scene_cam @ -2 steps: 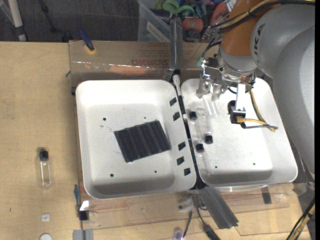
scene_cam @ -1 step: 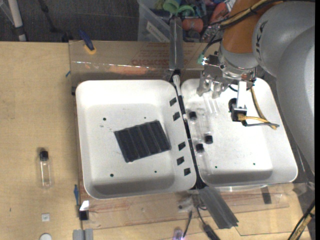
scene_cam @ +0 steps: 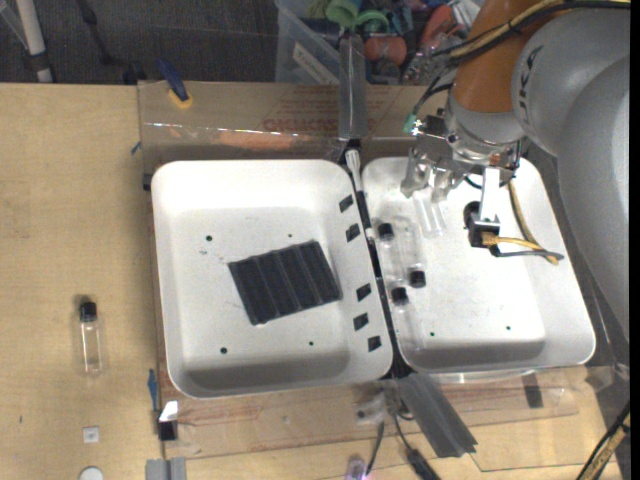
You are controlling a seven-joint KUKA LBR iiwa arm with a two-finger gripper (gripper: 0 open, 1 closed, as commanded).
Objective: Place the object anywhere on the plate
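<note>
A black ribbed plate [scene_cam: 286, 280] lies flat in the middle of the left bin [scene_cam: 190, 198]. Clear vials with black caps [scene_cam: 398, 263] lie near the left wall of the right bin [scene_cam: 520, 298]. My gripper [scene_cam: 428, 186] hangs over the back part of the right bin, above and to the right of those vials. A faint clear shape [scene_cam: 432, 216] shows just below it, and I cannot tell whether it is held.
A divider with black clips [scene_cam: 358, 258] separates the two bins. Another clear vial with a black cap [scene_cam: 90, 335] lies on the wooden bench left of the bins. A clear tub of coloured objects [scene_cam: 380, 13] stands behind the bins.
</note>
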